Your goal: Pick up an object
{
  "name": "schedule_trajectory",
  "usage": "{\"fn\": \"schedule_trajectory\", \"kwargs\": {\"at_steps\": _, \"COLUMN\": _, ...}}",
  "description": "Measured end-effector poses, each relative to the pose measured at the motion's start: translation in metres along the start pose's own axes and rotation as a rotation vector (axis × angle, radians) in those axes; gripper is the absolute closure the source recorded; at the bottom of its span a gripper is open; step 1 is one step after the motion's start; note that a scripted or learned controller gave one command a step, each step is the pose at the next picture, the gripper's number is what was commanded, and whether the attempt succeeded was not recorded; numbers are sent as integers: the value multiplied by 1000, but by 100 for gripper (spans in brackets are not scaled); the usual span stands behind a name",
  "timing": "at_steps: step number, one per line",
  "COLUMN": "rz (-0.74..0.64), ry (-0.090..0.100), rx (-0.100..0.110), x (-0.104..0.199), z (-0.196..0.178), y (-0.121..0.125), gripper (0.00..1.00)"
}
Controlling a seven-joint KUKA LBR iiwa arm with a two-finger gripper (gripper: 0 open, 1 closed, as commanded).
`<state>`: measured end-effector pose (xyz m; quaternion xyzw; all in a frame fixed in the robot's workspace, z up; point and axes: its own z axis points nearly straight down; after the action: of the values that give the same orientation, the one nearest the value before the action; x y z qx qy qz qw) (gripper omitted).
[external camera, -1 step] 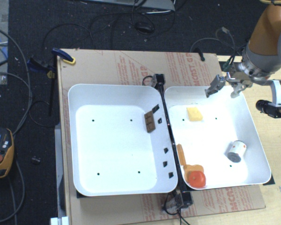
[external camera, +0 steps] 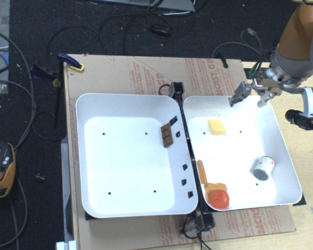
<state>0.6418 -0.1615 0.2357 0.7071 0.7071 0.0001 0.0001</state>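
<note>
We are looking down on a wide tabletop point(external camera: 146, 69) covered with tan cardboard bearing red lettering, filling the middle of the frame. On it we are seeing two shallow white plastic bins side by side: the left bin point(external camera: 125, 197) in the centre-left and the right bin point(external camera: 281, 139) in the centre-right, their inner rims touching along a dark seam.

From the upper right of the frame the grey arm with its orange band point(external camera: 300, 30) is reaching in. Its two-finger gripper point(external camera: 252, 97) is hanging over the upper rim of the right bin with its fingers spread apart and nothing between them.

Inside the right bin, we are finding a white cylindrical cup with a grey end point(external camera: 262, 167) lying on its side toward the lower right, well apart from the gripper. At the bin's lower left corner an orange wooden-looking handle piece point(external camera: 204, 177) is lying along the wall, touching a red round ball point(external camera: 218, 198) at its lower end. A small pale yellow square block point(external camera: 216, 126) is resting in the upper left part of that bin, near the gripper but apart from it.

In the left bin, a small dark brown rectangular block point(external camera: 167, 135) is leaning near the right wall.
</note>
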Motion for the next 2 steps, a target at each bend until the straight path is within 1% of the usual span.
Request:
{"fn": "schedule_trajectory", "kwargs": {"at_steps": 1, "rz": 0, "ry": 1, "rx": 3, "x": 6, "z": 44, "y": 0, "gripper": 0}}
{"fn": "schedule_trajectory", "kwargs": {"at_steps": 2, "rz": 0, "ry": 1, "rx": 4, "x": 0, "z": 95, "y": 6, "gripper": 0}}
